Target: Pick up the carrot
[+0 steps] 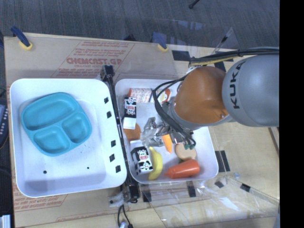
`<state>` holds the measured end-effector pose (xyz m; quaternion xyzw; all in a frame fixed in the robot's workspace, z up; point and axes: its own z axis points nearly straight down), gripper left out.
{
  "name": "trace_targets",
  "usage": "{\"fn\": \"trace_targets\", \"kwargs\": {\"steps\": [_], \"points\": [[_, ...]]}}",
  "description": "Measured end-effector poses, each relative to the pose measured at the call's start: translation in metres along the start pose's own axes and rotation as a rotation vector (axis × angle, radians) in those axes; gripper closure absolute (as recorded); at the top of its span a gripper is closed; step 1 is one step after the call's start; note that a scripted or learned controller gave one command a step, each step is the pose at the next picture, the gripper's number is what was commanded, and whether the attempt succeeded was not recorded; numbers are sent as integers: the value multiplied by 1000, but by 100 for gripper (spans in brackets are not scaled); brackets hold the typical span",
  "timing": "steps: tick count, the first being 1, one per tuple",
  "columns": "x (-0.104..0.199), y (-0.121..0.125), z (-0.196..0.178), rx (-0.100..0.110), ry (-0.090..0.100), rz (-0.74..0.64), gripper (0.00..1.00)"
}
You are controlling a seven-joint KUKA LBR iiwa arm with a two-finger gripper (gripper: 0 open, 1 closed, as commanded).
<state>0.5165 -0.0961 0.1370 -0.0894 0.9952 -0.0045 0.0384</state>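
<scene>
In the right bin (209, 144), a slim orange carrot (167, 143) lies tilted, just under the arm's orange band (199, 99). My gripper (153, 133) hangs low over the middle of this bin, its metal tip right beside the carrot's left edge. I cannot make out whether the carrot is between the jaws or merely next to them. The wrist hides the carrot's upper end.
Around the gripper lie a yellow banana (156, 163), a cow-patterned box (141, 159), a red-orange tapered vegetable (183, 169), a round tan piece (185, 151), a brown-orange lump (133, 132) and small cartons (130, 107). The left bin (28, 175) holds a blue divided plate (54, 122).
</scene>
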Motion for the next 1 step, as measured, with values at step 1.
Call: {"fn": "trace_targets", "kwargs": {"steps": [1], "points": [[-2,-1,-21,-6,76,245,100]]}}
